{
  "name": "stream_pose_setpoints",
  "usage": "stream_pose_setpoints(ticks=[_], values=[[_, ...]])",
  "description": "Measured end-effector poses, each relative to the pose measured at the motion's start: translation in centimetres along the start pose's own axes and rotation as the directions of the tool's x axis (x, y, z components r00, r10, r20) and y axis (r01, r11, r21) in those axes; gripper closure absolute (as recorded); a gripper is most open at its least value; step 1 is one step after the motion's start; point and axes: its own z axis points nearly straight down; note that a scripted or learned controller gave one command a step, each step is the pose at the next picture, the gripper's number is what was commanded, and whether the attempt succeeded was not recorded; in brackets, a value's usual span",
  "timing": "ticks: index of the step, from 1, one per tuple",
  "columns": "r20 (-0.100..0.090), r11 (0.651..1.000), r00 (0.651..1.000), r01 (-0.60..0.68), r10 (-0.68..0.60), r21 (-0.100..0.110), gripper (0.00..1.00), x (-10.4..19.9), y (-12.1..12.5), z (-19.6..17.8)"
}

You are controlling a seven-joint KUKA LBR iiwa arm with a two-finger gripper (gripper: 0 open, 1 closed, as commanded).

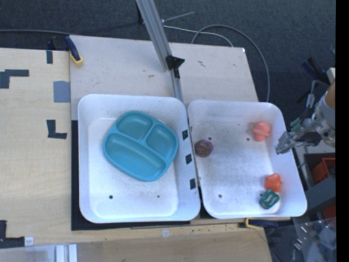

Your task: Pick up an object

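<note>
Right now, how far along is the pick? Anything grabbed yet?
Done: nothing visibly picked. In hand: the gripper sits at the right bin's right rim, with nothing seen between its fingers. Left: the whole pick. The pink object, dark round object, orange object and green object all lie in that bin; the blue divided plate lies in the left bin.

At the right edge of the frame, about mid-height, the grey metal two-finger gripper (284, 144) reaches in toward the left, its dark fingertips pointing down and to the left. Behind it, the pale wrist section of the arm (329, 109) rises toward the upper right. Whether the fingers are parted is too small to tell.
</note>
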Motion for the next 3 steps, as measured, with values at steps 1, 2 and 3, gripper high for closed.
stream_pose_setpoints(ticks=[1, 2, 3], values=[[-0.003, 1.0, 1.0, 0.004, -0.004, 0.005, 1.0, 4.9, 1.1, 1.1], [-0.003, 1.0, 1.0, 0.004, -0.004, 0.006, 1.0, 9.5, 1.1, 2.0], [-0.003, 1.0, 1.0, 0.004, -0.004, 0.006, 1.0, 13.9, 1.2, 2.4]])
